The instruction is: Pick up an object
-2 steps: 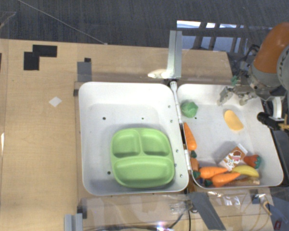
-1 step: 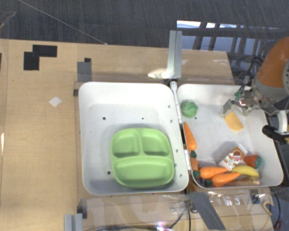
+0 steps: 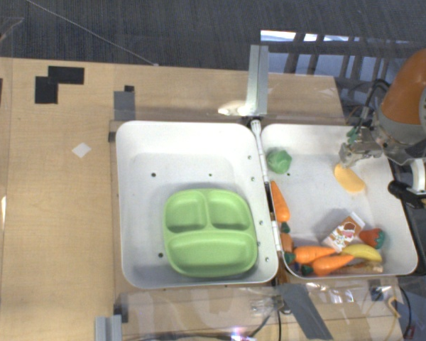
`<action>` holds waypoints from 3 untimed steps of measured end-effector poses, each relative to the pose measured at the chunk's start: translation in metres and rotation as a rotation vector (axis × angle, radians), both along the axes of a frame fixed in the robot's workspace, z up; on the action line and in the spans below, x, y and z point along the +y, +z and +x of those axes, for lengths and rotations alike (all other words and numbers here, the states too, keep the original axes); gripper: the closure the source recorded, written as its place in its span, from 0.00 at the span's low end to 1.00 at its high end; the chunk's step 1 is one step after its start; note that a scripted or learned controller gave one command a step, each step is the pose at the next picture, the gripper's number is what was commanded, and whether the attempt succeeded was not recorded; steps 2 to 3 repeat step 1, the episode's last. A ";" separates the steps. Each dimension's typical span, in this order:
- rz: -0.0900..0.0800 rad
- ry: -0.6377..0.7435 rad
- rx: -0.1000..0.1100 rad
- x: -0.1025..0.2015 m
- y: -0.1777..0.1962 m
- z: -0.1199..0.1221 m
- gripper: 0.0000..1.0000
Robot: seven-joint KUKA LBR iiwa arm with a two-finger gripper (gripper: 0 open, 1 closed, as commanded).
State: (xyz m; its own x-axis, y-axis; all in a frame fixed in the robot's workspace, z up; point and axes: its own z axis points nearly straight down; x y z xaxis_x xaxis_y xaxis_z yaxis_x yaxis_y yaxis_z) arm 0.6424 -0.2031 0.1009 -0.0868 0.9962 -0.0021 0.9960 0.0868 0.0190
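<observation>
Now end effector point(image 3: 358, 150) just above yellow obj point(image 3: 349, 179), right bin point(image 3: 405, 258).

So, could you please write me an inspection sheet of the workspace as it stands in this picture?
Surface: light wooden bench bearing two shallow white bins, left bin and right bin, side by side.
Job's things: in the right bin, a round green toy vegetable, a pale yellow oval piece, an orange carrot along the left wall, more carrots, a yellow banana and a small printed packet heaped at the near edge.
Clutter: green three-compartment plastic tray in the left bin.
Grippers: two-finger gripper above the yellow piece, not seen holding anything.
Cables: black cables by the wrist.
Surroundings: dark carpet, black markers on the bench.
</observation>
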 end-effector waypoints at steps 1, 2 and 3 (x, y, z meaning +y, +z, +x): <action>0.000 0.000 0.000 0.000 0.000 0.000 0.00; 0.000 0.000 0.000 0.000 0.000 0.000 0.00; 0.000 0.000 0.000 0.000 0.000 0.000 0.00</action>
